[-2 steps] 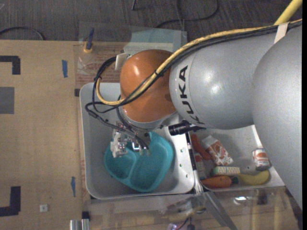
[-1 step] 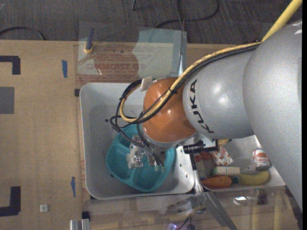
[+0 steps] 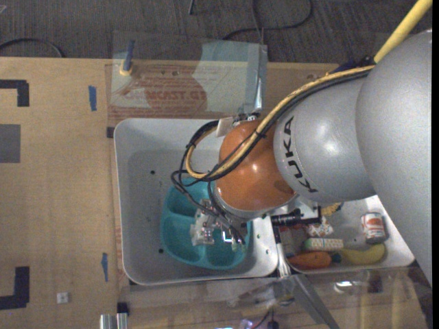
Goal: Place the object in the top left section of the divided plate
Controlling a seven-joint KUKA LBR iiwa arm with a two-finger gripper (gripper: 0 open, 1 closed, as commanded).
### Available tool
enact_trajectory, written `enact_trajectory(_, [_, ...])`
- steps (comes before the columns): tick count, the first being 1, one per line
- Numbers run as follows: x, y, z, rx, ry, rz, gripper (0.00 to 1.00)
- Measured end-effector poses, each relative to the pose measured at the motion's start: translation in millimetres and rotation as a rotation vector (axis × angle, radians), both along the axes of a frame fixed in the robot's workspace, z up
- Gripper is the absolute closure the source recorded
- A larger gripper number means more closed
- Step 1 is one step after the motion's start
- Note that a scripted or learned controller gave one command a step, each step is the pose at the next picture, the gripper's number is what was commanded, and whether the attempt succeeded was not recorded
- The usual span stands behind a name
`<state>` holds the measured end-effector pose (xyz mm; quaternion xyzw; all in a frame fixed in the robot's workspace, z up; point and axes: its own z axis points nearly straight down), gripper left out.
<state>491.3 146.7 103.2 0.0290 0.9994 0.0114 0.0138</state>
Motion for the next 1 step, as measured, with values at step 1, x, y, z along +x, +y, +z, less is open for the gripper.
enact_trajectory(1, [-1.9,0.4,-3.9,-0.004,-0.020,0.258,1.00])
